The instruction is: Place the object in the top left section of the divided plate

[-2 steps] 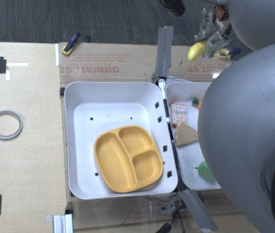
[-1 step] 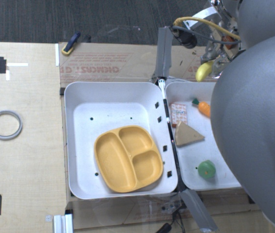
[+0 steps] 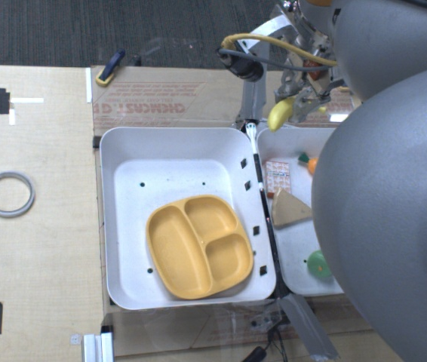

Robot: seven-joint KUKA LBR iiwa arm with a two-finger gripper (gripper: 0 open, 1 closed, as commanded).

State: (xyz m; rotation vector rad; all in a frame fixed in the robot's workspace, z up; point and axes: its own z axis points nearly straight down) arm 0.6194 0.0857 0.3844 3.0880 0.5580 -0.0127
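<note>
The arm (image 3: 394, 202) hides much of the right bin (image 3: 293, 266).

We note the divided plate (image 3: 198, 246) as smooth matt yellow plastic; the white bins (image 3: 123, 225) look like slightly glossy plastic; the desk (image 3: 40, 277) reads as pale matt wood; tape roll (image 3: 7, 194) glossy grey

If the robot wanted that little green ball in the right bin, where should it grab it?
Probably straight down from above, fingers closing across the middle of the green ball. It looks round, so any pair of opposite sides should do, and it lies on the bin floor with open space on its left. The arm hides its right side.
</note>
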